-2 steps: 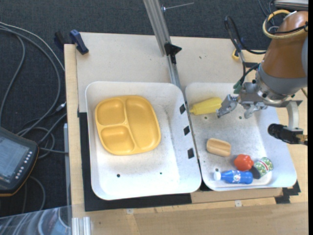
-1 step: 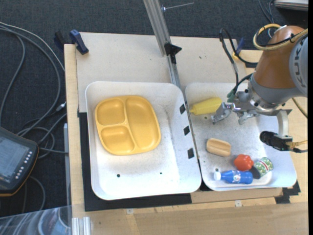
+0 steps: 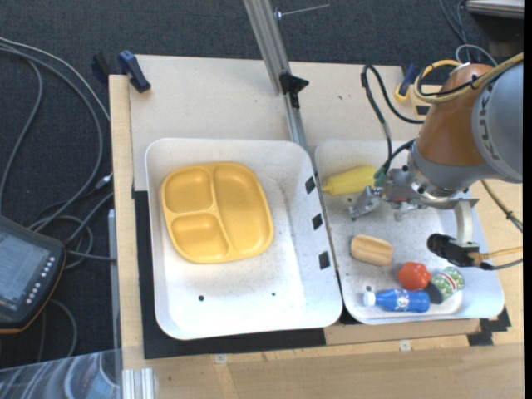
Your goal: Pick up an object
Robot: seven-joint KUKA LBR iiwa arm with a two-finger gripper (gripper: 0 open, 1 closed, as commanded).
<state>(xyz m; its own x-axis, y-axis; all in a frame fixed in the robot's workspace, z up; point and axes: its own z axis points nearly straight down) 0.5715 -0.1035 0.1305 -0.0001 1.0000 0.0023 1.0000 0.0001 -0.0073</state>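
Note:
My gripper (image 3: 366,203) hangs low over the right bin (image 3: 490,293), near its back left part. A yellow corn-like piece (image 3: 350,179) lies just behind it, close to its tip. A tan bread roll (image 3: 371,250) rests a little in front of the gripper. Along the bin's front lie a blue bottle (image 3: 400,300), a red tomato-like ball (image 3: 413,275) and a green and white ball (image 3: 448,282). I see nothing held by the gripper.
The left bin (image 3: 249,306) holds a yellow divided plate (image 3: 218,211) towards its back left. A metal post (image 3: 268,32) rises from behind the seam between the bins. Cables trail over the bench at the back right.

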